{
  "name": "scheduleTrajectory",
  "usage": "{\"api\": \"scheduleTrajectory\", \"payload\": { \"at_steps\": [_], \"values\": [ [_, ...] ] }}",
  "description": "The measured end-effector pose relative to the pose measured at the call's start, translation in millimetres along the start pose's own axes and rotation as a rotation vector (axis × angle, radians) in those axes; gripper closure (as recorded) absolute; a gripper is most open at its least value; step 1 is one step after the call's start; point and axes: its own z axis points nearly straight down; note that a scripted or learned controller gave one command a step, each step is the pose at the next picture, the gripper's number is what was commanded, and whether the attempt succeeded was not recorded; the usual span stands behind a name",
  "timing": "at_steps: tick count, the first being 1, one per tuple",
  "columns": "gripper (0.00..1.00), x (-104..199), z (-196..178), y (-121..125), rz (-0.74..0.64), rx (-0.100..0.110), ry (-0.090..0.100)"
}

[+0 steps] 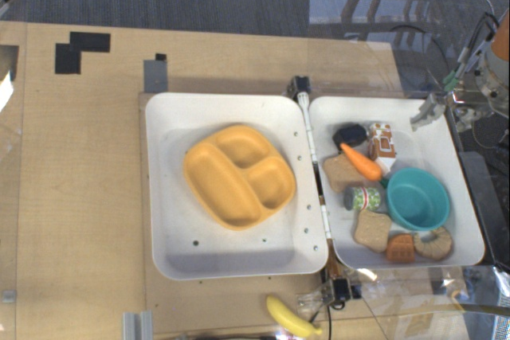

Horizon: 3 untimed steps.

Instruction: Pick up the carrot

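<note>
The orange carrot (pixel 362 163) lies slantwise in the right bin (pixel 462 171), in its left half, resting partly on a slice of brown bread (pixel 341 173). My gripper (pixel 427 111) hangs over the bin's upper right corner, well to the right of the carrot and apart from it. The arm comes in from the right edge above it. Nothing shows in the gripper.
Around the carrot sit a black lump (pixel 349 134), a small carton (pixel 382 141), a green can (pixel 365 197) and a teal bowl (pixel 417 200). More bread (pixel 371 231) and pastries lie at the front. The left bin (pixel 167 235) holds a yellow divided plate (pixel 239 175). A banana (pixel 291 318) lies on the bench.
</note>
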Motion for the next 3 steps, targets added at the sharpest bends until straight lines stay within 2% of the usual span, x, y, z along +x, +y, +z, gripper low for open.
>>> {"api": "scheduleTrajectory", "payload": {
  "at_steps": [1,2,3],
  "values": [
    [0.00,40.2,133.8,-65.8,0.033,0.016,0.007],
    [0.00,67.7,152.5,-13.3,0.153,-0.016,-0.001],
    [1.00,67.2,145.9,-20.8,0.151,0.019,0.003]
  ]
}}
